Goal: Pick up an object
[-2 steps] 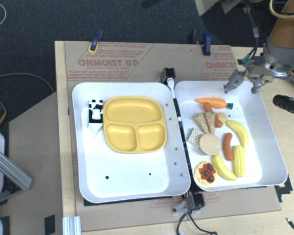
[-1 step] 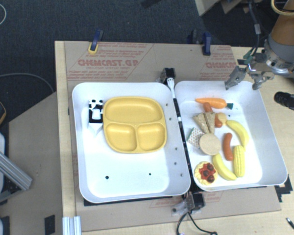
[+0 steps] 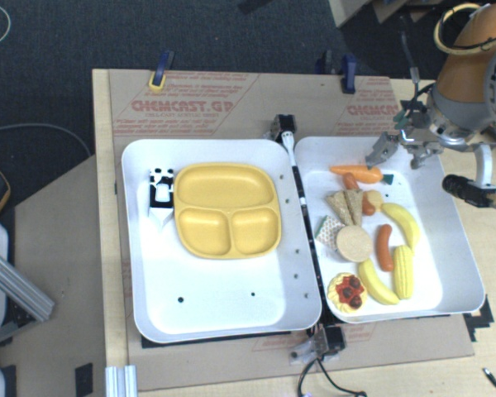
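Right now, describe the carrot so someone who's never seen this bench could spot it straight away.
Find the right-hand white bin, the one crowded with toy food. Go to the top of that pile, nearest the claw: the carrot lies there sideways. It's the only orange, tapered piece with a green tip, unlike the yellow bananas below.

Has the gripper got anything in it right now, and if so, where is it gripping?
Nothing is held. The gripper hangs open above the far edge of the right bin, just beyond the carrot, with nothing between its fingers.
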You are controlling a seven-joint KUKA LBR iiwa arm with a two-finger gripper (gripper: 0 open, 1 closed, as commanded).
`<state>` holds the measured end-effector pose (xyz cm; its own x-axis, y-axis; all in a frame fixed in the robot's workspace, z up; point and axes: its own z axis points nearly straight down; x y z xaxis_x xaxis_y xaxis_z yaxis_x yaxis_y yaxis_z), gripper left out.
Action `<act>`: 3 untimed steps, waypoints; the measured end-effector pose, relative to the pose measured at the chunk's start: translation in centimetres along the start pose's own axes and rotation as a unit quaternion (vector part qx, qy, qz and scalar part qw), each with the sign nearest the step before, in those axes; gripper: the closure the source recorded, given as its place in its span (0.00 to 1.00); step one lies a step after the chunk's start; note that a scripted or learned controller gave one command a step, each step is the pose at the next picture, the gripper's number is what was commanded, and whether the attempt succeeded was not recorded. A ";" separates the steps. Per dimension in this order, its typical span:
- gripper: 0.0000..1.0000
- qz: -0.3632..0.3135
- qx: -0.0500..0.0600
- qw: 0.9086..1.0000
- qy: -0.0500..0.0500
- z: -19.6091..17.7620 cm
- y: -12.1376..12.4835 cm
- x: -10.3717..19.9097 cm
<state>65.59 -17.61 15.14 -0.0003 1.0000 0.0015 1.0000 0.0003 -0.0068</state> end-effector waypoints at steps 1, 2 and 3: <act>0.00 -0.001 0.000 1.000 0.000 5.7 0.2 1.0; 0.00 -0.001 0.000 1.000 0.000 6.7 0.2 1.0; 1.00 -0.001 0.003 1.000 -0.001 5.8 0.0 0.9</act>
<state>65.53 -16.70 9.31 -0.0020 1.0000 -0.0010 0.9999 0.0019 -0.0125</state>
